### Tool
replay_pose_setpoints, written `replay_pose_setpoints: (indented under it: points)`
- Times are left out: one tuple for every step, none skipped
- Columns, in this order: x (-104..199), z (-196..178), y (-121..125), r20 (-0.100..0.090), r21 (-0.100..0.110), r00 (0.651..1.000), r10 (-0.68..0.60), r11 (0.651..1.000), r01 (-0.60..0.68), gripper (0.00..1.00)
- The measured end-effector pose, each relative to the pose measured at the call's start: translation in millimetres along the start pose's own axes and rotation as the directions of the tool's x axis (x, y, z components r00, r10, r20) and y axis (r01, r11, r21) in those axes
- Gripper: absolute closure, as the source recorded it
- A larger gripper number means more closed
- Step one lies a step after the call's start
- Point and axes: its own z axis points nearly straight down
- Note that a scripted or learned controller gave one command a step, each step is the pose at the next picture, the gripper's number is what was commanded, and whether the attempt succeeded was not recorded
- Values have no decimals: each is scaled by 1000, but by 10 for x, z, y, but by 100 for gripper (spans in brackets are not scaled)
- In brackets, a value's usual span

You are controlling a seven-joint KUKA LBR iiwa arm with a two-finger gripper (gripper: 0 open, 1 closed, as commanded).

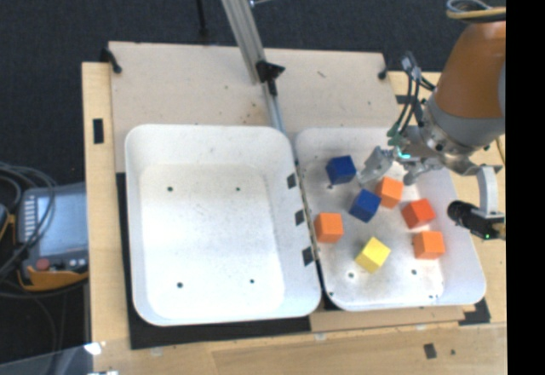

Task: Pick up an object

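Small orange cube (pixel 391 191) sits mid right bin (pixel 464 279), just below the gripper (pixel 393 167). Its fingers seem parted, holding nothing, though partly blurred by cabling.

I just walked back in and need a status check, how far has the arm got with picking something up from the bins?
Nothing looks picked yet. All seven small cubes lie in the right white bin: two blue, four orange or red-orange, one yellow. The hand is low over that bin, next to the orange cube and the blue cube, with no cube visibly between its fingers. Gripping and lifting a cube remain.
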Motion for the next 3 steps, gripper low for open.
replay_pose_setpoints:
  points:
    - [-1,-25,9,1,-5,1000,1,1000,-1,0]
    - [22,405,32,2,-1,1000,5,1000,-5,0]
    - [-41,860,-33,2,0,1000,4,1000,-4,0]
